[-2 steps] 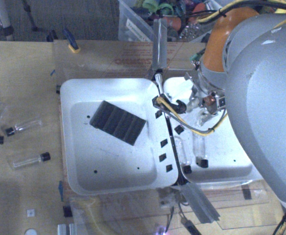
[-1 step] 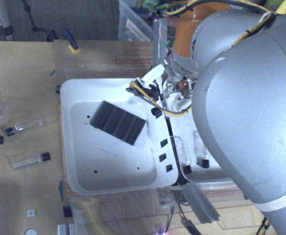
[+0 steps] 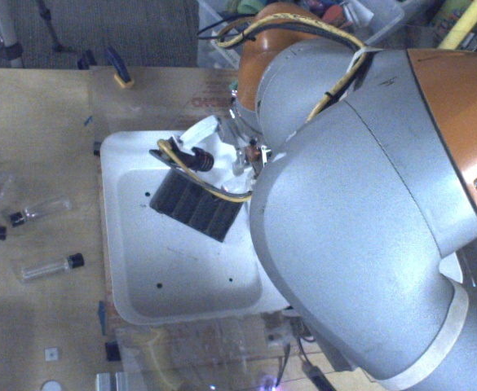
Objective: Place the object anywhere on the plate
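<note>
1. Beneath the wrist, the gripper (image 3: pixel 193 206) hangs over the white bin (image 3: pixel 112 218); whether it is open or closed cannot be told.
2. To its right, the grey arm (image 3: pixel 368 218) covers the bench (image 3: pixel 42 120).
3. Well to its left lie vials (image 3: pixel 50 265).

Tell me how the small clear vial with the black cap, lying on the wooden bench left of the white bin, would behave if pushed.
The small clear vial with the black cap lies on its side on the wooden bench, so a sideways nudge would probably roll it. It looks thin and see-through, so likely light, perhaps fragile. Its smooth round wall may slip in a pinch.
</note>
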